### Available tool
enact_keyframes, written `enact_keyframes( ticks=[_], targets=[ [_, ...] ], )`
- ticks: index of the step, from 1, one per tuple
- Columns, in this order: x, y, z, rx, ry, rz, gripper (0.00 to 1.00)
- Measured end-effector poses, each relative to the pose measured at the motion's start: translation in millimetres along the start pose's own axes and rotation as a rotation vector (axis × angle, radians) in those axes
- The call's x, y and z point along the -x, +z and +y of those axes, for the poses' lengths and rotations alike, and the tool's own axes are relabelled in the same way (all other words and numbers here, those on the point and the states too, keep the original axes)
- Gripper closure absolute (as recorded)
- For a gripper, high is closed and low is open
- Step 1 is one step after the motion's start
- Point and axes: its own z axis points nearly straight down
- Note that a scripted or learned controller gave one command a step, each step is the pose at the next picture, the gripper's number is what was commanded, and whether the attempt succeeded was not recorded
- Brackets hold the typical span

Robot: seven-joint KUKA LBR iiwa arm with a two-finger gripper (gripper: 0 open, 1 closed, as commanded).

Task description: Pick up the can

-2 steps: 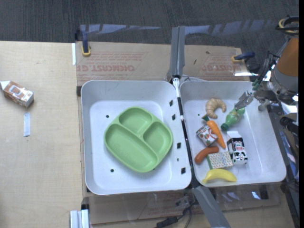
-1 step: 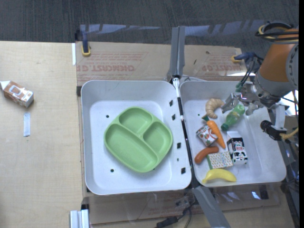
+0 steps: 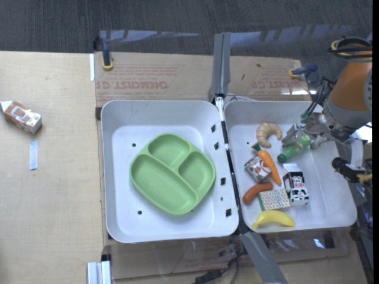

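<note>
Camera view, single overhead slant. Two white bins side by side. Left bin (image 3: 115, 158) carries a green divided plate (image 3: 172, 173), centre of frame. Right bin (image 3: 337, 200) holds the clutter: croissant (image 3: 269, 132) at upper left of that bin, carrot (image 3: 270, 165) below it, sausage (image 3: 257, 192), a patterned flat packet (image 3: 273, 199), banana (image 3: 273, 219) at the bottom, a black-and-white carton (image 3: 296, 188), and a green bottle (image 3: 294, 148) lying toward the upper right.

The can (image 3: 257, 168) I take to be the small red-and-white item at the left side of the right bin, touching the carrot's left flank, just above the sausage. It appears to lie tipped, long axis running roughly upper left to lower right in frame; which end is the top I cannot tell at this resolution.

The gripper (image 3: 302, 136) sits at the upper right of the frame, over the green bottle's end, well apart from the can. Whether it is wide or narrow I cannot tell; metal parts blur together there.

Handling judgement: a small can should be rigid, light to moderate in weight, with smooth, slippery walls. I would close across the cylinder's diameter at mid-length, square to the long axis. Risk: the carrot crowds one side.
</note>
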Motion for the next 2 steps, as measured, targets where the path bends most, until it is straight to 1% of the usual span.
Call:
enact_keyframes(
  ticks=[1, 2],
  targets=[
    [2.7, -9.7, -0.2, 0.001, 0.003, -0.005, 1.00],
    [-61.3, -116.5, 1.7, -0.001, 0.044, -0.010, 1.00]
  ],
)
